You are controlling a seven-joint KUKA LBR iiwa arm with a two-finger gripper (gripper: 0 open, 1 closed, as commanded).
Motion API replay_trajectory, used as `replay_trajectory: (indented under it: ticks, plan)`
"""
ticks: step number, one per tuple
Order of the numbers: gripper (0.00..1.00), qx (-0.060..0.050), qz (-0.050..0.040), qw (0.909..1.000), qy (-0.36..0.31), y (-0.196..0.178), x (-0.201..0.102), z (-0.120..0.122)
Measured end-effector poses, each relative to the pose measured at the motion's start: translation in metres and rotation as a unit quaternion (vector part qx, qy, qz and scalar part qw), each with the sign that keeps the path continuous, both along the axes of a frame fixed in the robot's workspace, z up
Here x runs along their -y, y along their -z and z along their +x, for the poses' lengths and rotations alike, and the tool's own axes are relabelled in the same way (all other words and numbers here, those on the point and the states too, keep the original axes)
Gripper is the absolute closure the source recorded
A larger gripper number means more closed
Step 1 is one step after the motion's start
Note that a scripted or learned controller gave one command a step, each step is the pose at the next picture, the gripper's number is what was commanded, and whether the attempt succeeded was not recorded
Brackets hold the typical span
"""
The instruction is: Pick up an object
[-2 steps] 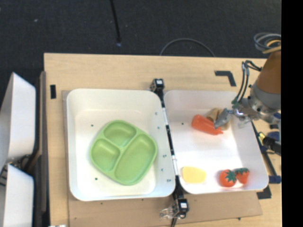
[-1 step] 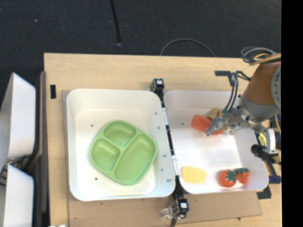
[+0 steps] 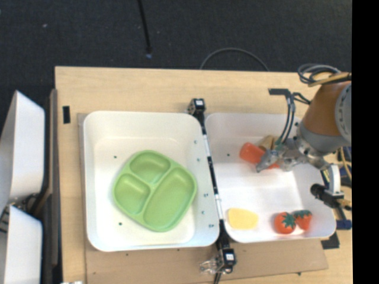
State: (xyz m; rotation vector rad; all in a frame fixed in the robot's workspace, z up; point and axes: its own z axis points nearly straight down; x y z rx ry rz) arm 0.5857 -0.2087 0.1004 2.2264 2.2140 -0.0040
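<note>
My gripper (image 3: 267,161) is down in the right bin (image 3: 254,129), near its upper middle. An orange-red object (image 3: 251,152) lies right at the gripper's left side, touching or nearly touching it. A small tan piece (image 3: 267,142) shows just behind the gripper. A yellow object (image 3: 243,219) lies at the bin's front left. A red toy fruit with a green top (image 3: 292,222) sits at the front right. I cannot see whether the orange-red object is between the gripper's tips.
The left bin (image 3: 100,135) holds a green divided plate (image 3: 155,190). The grey arm with its orange band (image 3: 323,114) reaches in over the right bin's right side. White boxes (image 3: 23,152) stand left of the bench.
</note>
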Motion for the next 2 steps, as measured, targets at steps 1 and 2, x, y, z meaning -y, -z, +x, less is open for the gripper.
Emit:
replay_trajectory:
  ticks: [1, 2]
  plan:
    - [1.00, 0.002, 0.0000, 1.0000, 0.001, -0.012, 0.000, 0.001]
    - [1.00, 0.003, 0.0011, 1.0000, -0.003, -0.056, 0.003, 0.005]
